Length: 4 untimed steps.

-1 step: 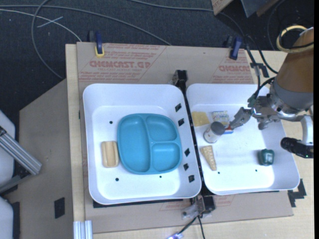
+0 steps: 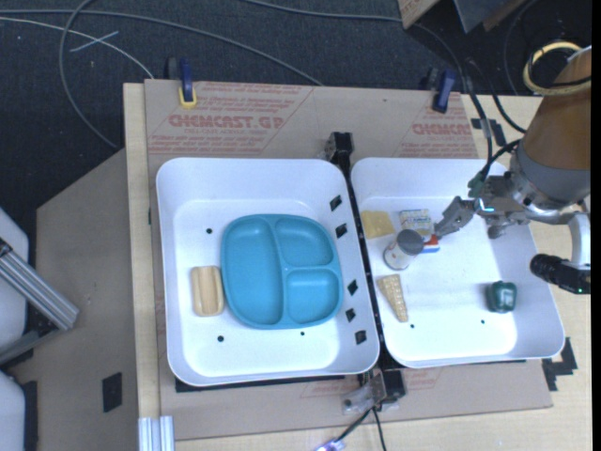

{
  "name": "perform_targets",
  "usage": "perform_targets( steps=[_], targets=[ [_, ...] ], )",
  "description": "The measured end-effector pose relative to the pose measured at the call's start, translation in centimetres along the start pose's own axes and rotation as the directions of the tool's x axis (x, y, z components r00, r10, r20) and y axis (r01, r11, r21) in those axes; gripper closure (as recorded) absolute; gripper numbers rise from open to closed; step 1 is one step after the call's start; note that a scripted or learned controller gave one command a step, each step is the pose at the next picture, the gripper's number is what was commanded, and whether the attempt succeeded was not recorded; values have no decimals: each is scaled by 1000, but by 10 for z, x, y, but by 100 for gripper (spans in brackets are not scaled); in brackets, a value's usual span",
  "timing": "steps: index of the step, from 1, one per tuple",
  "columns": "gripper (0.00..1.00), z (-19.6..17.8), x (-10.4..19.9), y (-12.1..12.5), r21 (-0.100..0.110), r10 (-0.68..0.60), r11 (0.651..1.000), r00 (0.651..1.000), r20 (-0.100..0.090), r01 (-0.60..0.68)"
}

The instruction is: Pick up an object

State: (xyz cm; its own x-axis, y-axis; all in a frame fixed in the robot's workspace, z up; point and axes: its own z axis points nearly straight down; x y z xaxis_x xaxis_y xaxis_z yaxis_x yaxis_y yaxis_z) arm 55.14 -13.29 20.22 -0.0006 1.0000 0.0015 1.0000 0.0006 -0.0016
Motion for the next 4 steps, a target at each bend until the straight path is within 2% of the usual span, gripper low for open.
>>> perform_targets(
  steps=[2, 3, 4],
  targets=[
    [0, 110, -1, -10, 4, 1, 1000, 1000, -1, -1],
    [100, 96, -1, -9, -2, 1, 1000, 1000, -1, -1],
    [100, 32, -1, -6, -8, 0, 1000, 1000, 3, 0]
  ],
)
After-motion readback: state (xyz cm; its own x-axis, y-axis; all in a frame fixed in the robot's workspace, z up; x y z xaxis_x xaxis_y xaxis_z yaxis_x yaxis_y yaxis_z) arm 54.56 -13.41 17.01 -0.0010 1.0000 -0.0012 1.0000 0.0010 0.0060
